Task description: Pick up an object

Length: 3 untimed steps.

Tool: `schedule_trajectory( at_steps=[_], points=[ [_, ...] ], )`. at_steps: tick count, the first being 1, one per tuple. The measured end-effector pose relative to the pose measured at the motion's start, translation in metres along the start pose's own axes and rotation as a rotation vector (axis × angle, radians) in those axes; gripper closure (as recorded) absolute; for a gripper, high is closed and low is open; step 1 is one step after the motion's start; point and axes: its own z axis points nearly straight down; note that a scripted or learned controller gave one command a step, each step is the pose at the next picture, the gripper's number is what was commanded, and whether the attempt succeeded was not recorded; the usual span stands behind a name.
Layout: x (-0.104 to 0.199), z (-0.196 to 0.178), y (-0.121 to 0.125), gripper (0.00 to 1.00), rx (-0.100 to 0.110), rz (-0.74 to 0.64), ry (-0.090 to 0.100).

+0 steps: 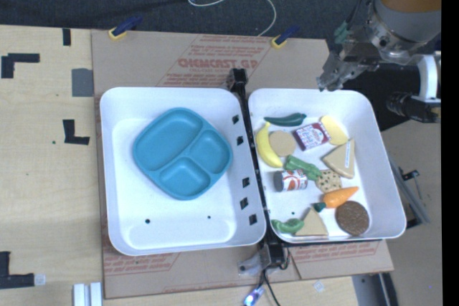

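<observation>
- The gripper [331, 79] is positioned above the back rim of the right bin [380, 147].
- The state of the fingers cannot be told.
- Toy food, including a banana [264, 145], is contained in that bin.

Left bin [115, 154] has a blue divided plate [182, 153] sitting in it, kinda tilted. Both bins sit on a cardboard sheet [208, 61] with red print, clipped by two blue-yellow clamps [125, 26]. White cable [229, 0] loops behind.
</observation>
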Motion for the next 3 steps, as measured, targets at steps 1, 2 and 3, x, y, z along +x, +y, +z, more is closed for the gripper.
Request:
schedule_trajectory(
  at_steps=[1,2,3],
  points=[
    [0.027,0.085,-0.073,1.00,0.024,0.005,0.002],
    [0.112,0.012,-0.093,1.00,0.005,-0.006,0.003],
    [0.090,-0.036,-0.089,1.00,0.006,0.005,-0.001]
  ],
)
